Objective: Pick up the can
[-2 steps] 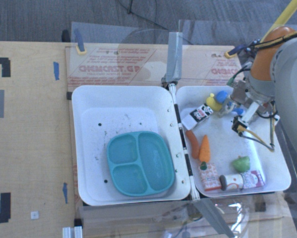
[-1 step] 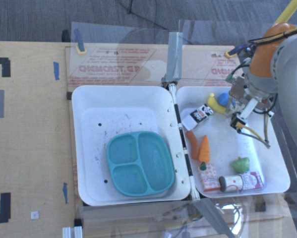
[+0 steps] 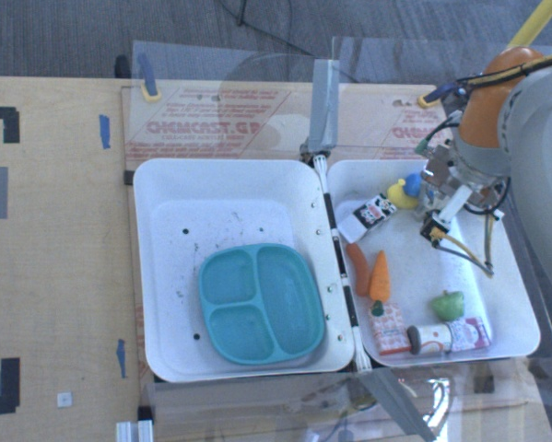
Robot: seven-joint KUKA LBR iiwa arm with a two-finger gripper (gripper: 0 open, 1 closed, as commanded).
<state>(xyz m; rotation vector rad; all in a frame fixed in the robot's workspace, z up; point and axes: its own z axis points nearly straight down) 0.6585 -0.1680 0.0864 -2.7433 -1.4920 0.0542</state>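
Note:
The can (image 3: pixel 452 337) lies on its side at the front of the right bin (image 3: pixel 412 258); it is pale, with a pink and red label. My gripper (image 3: pixel 435 186) hangs over the back right part of that bin, just to the right of a yellow duck toy (image 3: pixel 404 191). It is well behind the can and not touching it. Nothing shows in its grasp.
Also in the right bin are a black-and-white carton (image 3: pixel 375 214), an orange-red sausage shape (image 3: pixel 357 267), a carrot (image 3: pixel 380 278), a green pepper (image 3: pixel 448 304) and a red box (image 3: pixel 390 329) next to the can. A teal divided plate (image 3: pixel 259 302) lies in the left bin (image 3: pixel 165 191).

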